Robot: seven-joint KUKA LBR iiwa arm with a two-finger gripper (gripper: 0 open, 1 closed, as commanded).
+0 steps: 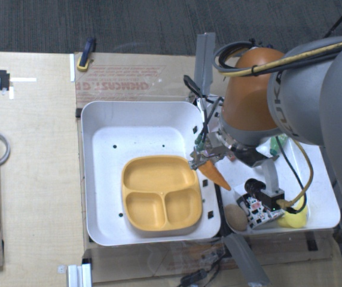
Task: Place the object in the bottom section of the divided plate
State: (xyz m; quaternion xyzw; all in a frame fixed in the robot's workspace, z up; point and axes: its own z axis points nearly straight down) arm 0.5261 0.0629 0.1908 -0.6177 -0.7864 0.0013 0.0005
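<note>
The claw grips the top end of an orange carrot, so the pick-up part looks done. The carrot hangs at a slant, with its thick end at the claw and its pointed end down toward the right. It sits over the wall where the two bins meet, just beside the right edge of the yellow plate. The plate lies in the left bin. It has one big section on the far side and two small sections on the near side. All three sections look bare, so the carrot is not in the plate yet. What is left, I think, is to carry the carrot a bit to the left and nearer, until it is over a near section, then lower it and let go. The move looks short, because the carrot is already close to the plate. The right bin has other things in it: a yellow lemon-like thing, a brown round thing, a small printed box and a bit of green behind the arm. They are near the carrot but not touching it.
</note>
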